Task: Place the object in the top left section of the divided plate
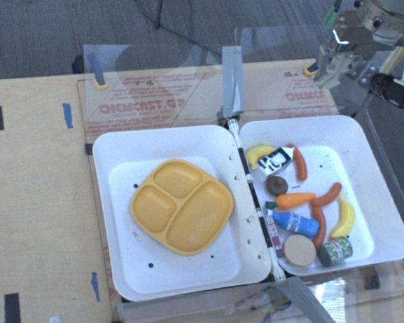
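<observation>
Grey arm's two-finger gripper (322, 66) hovers past the far right corner of the right shallow white bin (380, 177), nothing between its fingers; can't tell if it's open or closed. Yellow three-section divided plastic plate (182, 205) sits in the left shallow white bin (116, 221), sections bare. Right bin holds a jumble: orange toy carrot (295, 200), blue bottle (296, 222), yellow toy banana (345, 218), red sausages (300, 163), green can (336, 251), round tan disc (300, 251).
</observation>
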You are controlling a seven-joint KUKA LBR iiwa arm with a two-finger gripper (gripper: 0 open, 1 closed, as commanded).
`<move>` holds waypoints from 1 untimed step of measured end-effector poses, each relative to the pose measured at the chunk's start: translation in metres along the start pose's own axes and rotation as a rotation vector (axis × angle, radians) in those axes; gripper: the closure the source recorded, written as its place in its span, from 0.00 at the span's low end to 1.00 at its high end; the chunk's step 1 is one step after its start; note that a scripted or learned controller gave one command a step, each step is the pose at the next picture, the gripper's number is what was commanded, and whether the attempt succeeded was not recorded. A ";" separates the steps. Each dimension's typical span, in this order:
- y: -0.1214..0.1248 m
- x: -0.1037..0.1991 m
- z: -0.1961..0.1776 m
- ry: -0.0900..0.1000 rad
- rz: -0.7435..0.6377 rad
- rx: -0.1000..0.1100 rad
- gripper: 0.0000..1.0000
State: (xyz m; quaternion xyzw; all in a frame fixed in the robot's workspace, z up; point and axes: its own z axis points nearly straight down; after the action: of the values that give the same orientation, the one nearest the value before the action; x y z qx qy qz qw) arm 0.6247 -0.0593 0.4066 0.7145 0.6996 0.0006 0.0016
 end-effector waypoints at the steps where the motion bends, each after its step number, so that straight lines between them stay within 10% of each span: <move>1: -0.145 0.029 -0.010 0.001 0.064 0.005 1.00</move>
State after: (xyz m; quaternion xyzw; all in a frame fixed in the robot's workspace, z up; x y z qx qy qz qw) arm 0.4798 -0.0269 0.4159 0.7365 0.6764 -0.0010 -0.0005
